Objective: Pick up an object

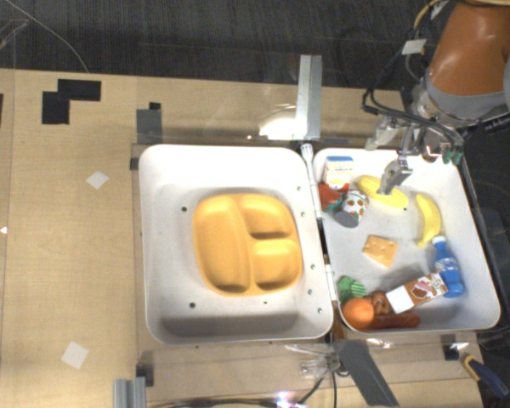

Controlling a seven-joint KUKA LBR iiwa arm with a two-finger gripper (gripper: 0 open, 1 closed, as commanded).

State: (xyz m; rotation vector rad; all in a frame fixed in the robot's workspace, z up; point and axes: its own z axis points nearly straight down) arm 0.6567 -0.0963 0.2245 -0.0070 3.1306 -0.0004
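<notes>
A pale bench [59, 253] carries two white bins: the left bin [161, 228] holds a yellow tray [246, 243], the right bin [472, 270] a scatter of small items. The gripper [397, 177] hangs low at the far side, just over a banana [408, 202]; whether it is spread or pinching cannot be told. The curved banana may roll from a closing grip, or a neighbouring carton [337, 170] may get nudged.
</notes>
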